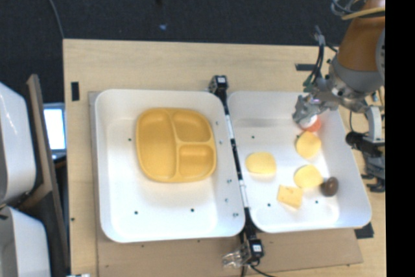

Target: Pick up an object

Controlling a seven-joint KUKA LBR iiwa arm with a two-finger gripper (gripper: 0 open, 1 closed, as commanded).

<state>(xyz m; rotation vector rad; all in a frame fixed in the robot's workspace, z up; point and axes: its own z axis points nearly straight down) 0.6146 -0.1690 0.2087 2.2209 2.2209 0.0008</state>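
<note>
My gripper (307,115) hangs over the far right part of the right bin (272,217), right above a small orange-red object (312,123) that peeks out beneath it. Below it in the same bin lie a pale yellow round piece (308,145), a yellow disc (260,163), another yellow lump (307,176), a yellow wedge (290,196) and a small dark brown ball (329,186). Whether the orange-red object sits between the fingers is hidden.
The left bin (117,217) holds a yellow divided plate (175,144). A black clamp (219,83) sits at the far end of the seam between the bins, another clamp (249,248) at the near end. Cables run along the arm at the right.
</note>
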